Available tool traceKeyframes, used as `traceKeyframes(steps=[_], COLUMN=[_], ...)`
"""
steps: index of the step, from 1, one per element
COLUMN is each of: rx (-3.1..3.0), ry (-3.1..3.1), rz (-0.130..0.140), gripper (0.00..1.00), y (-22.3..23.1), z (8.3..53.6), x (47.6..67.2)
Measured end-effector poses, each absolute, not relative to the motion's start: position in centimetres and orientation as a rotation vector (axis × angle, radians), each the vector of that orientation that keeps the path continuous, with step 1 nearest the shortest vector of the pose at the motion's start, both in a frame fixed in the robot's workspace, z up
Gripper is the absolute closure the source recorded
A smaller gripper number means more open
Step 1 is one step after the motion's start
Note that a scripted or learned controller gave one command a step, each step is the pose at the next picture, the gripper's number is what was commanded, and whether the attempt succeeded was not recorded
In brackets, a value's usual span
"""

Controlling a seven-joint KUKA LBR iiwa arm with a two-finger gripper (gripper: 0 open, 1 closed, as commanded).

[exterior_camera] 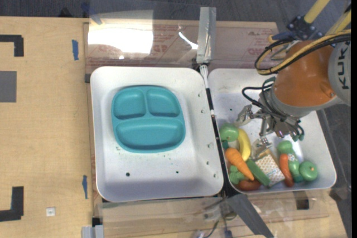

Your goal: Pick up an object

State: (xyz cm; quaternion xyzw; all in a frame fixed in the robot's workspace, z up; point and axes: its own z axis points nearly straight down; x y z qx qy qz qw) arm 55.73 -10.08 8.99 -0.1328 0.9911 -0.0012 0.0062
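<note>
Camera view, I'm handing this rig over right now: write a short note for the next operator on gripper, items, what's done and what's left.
Gripper: low in the right bin, over the toy food; whether its fingers are open or shut can't be told, and nothing visibly sits between them.
Items: banana, carrot, green apple and the other toy food are piled at the right bin's near end. The left bin holds a teal divided plate.
Done: arm is down over the pile.
Left: grasp one item and lift it; no pick confirmed yet.
</note>
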Motion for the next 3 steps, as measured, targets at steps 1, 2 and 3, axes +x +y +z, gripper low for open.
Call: traceKeyframes(steps=[1, 2, 3], rx=[-0.105, -0.106, -0.047], ry=[3.123, 3.111, 3.133], rz=[-0.003, -0.007, 0.001], gripper=[0.00, 1.00, 1.00], y=[-9.2, -9.2, -10.1], z=[9.0, 10.3, 9.0], x=[51.0, 51.4, 56.0])
